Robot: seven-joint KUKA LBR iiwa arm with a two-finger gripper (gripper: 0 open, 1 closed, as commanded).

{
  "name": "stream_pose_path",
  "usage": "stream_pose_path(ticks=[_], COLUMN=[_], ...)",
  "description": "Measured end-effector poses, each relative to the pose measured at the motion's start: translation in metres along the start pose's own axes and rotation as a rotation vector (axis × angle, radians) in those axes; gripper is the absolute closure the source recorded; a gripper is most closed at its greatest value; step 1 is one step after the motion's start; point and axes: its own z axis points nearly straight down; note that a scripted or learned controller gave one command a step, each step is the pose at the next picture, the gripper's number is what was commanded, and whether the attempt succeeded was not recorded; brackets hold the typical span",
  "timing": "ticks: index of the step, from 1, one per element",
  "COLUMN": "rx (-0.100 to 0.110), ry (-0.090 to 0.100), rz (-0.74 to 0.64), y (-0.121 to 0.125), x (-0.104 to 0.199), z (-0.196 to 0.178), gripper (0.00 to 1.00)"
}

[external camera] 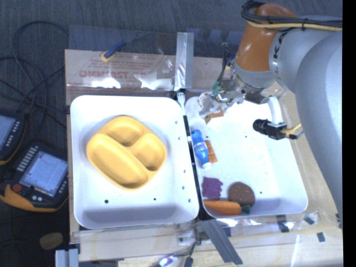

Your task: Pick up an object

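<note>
The gripper (pixel 214 105) hung over the far left corner of the right bin (pixel 278 166), and whether it stood apart or together I cannot tell, for the view blurred it against the white wall. The likeliest thing to take, as I judged it, was the blue bottle (pixel 198 147), which lay against the left wall just nearer the camera than the gripper. Its long axis ran roughly along that wall, its cap end pointing toward the gripper. Farther on toward the near wall lay a purple piece (pixel 212 187), a brown round lump (pixel 241 193) and a carrot (pixel 222 207) lying crosswise
</note>
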Motion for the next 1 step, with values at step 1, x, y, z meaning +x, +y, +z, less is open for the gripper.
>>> stream_pose_path(ticks=[1], rx=[0.001], ry=[0.0], rz=[0.159], y=[-0.0379], x=[-0.0196], z=[0.0005], gripper=[1.0])
